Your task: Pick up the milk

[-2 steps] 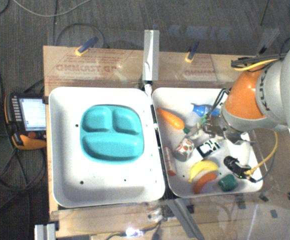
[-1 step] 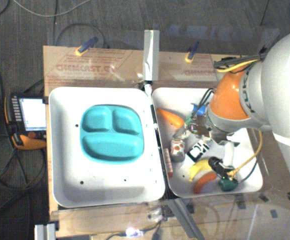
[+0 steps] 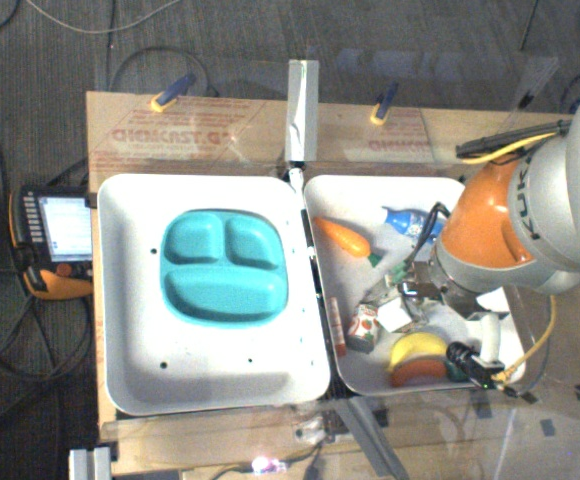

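Observation:
The small milk carton (image 3: pixel 363 329), white with red print and a dark top, lies near the front left of the right bin (image 3: pixel 322 268). My gripper (image 3: pixel 402 301) hangs low over the middle of that bin, just right of the carton and above a white piece (image 3: pixel 394 317) lying beside it. The carton sits apart from the gripper, on the bin floor. The orange band of the arm covers the bin's right part.
An orange carrot (image 3: pixel 343 237) lies at the right bin's back left, and a blue and white packet (image 3: pixel 403 220) at its back. A yellow and red fruit (image 3: pixel 417 357) sits at the front. The left bin (image 3: pixel 130 368) holds a teal divided plate (image 3: pixel 224 266).

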